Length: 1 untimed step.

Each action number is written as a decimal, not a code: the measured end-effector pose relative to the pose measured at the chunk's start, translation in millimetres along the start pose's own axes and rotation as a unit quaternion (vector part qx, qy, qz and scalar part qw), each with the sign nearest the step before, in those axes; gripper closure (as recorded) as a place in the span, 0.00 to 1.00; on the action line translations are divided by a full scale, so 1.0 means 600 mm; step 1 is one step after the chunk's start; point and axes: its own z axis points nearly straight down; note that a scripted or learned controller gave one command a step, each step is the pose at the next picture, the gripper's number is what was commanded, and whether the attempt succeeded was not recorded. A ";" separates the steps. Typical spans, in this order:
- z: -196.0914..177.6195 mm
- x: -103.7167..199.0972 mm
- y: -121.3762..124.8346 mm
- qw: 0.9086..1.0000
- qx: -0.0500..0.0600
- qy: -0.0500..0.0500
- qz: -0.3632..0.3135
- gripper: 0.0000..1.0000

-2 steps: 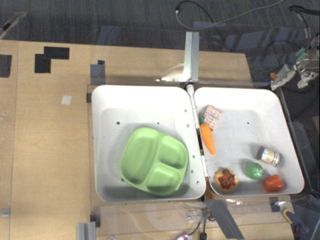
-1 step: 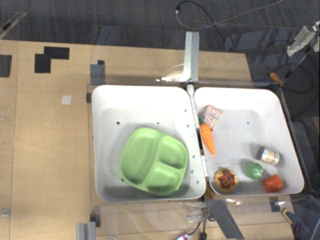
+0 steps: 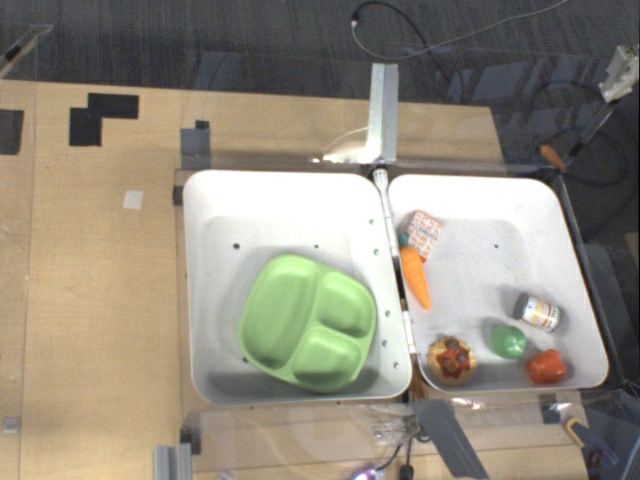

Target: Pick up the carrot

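The single camera is fixed above the worktop (image 3: 90, 298) and looks down on it at a slant, so the far edge of the worktop and a strip of dark carpet (image 3: 250, 13) with a looping black cable (image 3: 430, 30) fall along the top of the view. It stands far enough off to take in both shallow white bins whole, the left bin (image 3: 205, 268) and the right bin (image 3: 500, 203) side by side a little right of centre, with bare wood reaching to the left edge. The near edge of the worktop is cut off just below the bins' near rims.
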 end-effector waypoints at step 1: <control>0.000 0.000 0.000 1.000 0.000 0.000 0.000 0.00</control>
